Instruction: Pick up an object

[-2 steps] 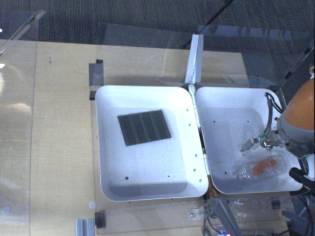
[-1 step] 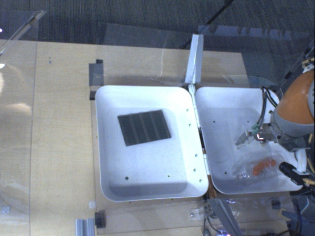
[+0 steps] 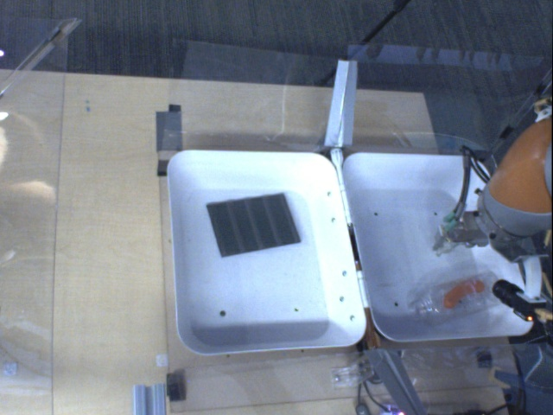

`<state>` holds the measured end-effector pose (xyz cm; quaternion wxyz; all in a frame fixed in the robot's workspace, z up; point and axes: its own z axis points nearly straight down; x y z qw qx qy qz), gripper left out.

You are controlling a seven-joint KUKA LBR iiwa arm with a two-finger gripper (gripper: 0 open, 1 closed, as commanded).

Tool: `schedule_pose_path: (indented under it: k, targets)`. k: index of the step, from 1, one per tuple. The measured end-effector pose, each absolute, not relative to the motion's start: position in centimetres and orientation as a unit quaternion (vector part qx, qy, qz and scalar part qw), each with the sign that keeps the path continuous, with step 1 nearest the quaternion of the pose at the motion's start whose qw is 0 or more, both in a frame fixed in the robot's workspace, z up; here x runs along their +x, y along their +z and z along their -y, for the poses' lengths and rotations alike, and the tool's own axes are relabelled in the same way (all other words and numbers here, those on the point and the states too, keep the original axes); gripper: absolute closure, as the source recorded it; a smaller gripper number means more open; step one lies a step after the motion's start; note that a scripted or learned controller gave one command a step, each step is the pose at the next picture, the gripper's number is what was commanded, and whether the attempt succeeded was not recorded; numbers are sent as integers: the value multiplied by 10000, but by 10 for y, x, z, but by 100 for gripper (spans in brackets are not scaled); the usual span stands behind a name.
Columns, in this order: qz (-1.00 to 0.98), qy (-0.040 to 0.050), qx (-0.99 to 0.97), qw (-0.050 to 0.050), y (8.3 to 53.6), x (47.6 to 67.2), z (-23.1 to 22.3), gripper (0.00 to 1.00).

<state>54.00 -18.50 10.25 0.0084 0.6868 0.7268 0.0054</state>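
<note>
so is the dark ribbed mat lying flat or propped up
Flat: the dark ribbed mat lies on the left bin's floor.

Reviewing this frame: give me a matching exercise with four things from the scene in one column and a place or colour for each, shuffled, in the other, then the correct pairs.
Things:
1. dark ribbed mat
2. clear packet with an orange piece
3. gripper
4. band on the arm

Descriptions:
A. orange
B. lies in the left bin
C. lies near the front of the right bin
D. over the right bin, behind the packet

Pairs: 1-B, 2-C, 3-D, 4-A
</note>
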Motion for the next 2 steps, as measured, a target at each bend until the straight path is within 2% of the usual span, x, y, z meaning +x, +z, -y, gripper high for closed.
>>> schedule_pose_path:
  k: [1, 2]
  targets:
    - [-7267, 54, 6869, 83, 102, 540, 185, 0]
    - [-7620, 21, 6475, 38, 88, 631, 193, 0]
